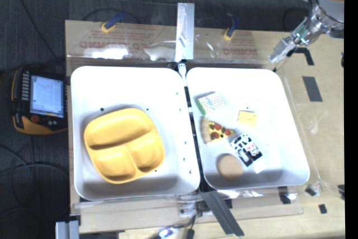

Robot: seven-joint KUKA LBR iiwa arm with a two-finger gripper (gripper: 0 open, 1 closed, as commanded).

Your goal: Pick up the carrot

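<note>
Bins [78,120]: 2; tray [124,144]: 1

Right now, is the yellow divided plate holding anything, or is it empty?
Empty: the yellow plate in the left bin shows bare compartments.

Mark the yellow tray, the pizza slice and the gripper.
yellow tray [124,144]: camera view, middle divider.
pizza slice [218,131]: camera view, topped face.
gripper [279,54]: camera view, its tip.

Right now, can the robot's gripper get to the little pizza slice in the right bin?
Probably yes. The gripper hangs outside the far corner of the right bin, and the pizza slice lies uncovered on the bin floor. The black-and-white toy lies close beside it and might crowd the grab.
</note>
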